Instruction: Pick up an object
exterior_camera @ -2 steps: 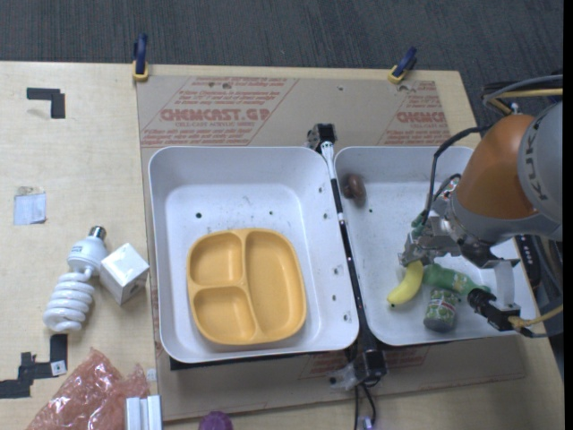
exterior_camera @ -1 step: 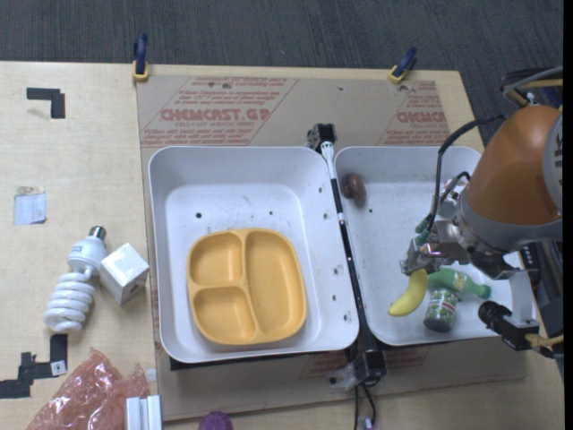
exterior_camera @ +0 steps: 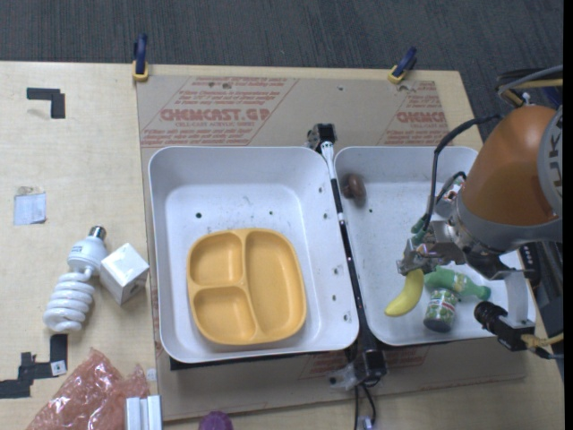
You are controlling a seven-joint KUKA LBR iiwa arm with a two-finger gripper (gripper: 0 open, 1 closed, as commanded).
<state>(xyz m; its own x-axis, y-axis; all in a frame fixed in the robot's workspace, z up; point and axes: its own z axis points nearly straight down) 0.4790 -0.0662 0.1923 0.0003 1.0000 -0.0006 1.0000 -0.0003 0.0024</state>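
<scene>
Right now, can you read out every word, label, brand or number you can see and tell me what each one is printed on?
"CHEMCAST G P", red print on the brown sheet under the bins, left side; the smaller lines beneath it are too blurred to read.
"CHEMCAS", the same red print cut off at the sheet's right corner, near the blue clamp.
Green bottle label: too small to read.
Light bulb and white cube: no legible text.

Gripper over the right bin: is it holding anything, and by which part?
Cannot be told: the gripper hangs just above the yellow plastic banana, its tip too cluttered to read.
</scene>
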